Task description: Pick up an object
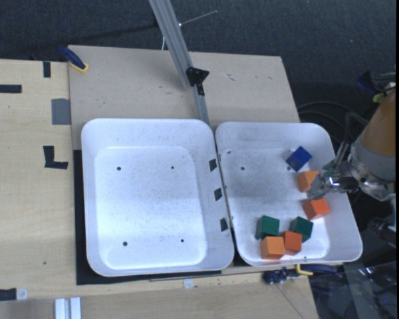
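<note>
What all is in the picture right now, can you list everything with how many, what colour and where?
Bins: two, white, side by side on the bench; left bin, right bin.
Blue block: one, right bin, far right part.
Orange blocks: four, right bin; one by the gripper, one below it, two at the near edge.
Green blocks: two, right bin, near part.
Bench: one, pale wood.
Metal pole: one, grey, slanting over the bench's far side.
Arm: one, grey and orange, at right.
Gripper: one, low over the right bin's right side.

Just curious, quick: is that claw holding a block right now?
Gripper: cannot be told; it sits beside an orange block in the right bin.
</note>
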`<state>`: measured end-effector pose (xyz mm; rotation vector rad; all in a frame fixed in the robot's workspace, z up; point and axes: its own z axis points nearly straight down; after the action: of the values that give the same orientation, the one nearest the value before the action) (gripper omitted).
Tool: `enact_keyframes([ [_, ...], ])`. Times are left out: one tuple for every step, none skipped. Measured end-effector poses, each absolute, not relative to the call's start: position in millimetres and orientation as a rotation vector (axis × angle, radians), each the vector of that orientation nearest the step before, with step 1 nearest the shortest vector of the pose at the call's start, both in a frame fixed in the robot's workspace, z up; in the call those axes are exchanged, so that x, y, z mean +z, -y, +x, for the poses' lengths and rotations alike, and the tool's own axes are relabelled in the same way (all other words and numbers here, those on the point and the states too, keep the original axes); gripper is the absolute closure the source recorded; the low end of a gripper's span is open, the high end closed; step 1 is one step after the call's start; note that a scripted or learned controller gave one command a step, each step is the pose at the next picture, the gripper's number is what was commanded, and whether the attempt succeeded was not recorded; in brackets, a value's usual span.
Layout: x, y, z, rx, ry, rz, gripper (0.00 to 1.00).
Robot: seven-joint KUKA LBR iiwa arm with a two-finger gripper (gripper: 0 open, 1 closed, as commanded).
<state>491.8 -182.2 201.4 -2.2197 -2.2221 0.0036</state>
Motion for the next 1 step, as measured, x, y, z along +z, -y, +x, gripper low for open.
enact_keyframes([
  [202.6,121.0,504.8,-0.002,2.229,-2.212,1.00],
])
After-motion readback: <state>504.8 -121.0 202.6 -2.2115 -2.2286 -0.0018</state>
